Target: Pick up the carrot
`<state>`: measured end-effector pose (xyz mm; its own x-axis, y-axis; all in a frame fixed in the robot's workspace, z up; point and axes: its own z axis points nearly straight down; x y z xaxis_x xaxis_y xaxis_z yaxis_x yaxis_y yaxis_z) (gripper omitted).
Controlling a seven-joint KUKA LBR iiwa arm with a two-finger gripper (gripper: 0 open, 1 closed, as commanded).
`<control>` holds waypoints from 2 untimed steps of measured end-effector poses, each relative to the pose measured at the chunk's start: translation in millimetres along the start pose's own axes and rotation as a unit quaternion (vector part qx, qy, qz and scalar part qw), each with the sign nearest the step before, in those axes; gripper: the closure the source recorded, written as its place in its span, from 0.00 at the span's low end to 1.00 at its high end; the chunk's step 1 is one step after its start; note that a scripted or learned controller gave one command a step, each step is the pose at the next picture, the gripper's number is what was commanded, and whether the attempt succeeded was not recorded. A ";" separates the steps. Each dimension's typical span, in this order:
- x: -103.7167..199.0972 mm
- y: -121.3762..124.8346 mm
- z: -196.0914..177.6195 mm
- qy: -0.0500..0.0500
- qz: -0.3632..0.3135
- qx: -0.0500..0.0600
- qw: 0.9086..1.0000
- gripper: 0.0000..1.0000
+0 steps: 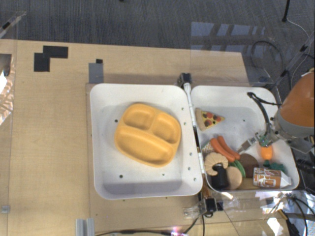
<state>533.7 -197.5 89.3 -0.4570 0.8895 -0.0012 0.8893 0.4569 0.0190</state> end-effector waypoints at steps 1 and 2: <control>19.5 -21.9 -0.7 0.000 0.109 -0.002 0.994 0.00; 17.0 -33.0 -0.8 0.001 0.017 -0.001 1.000 0.00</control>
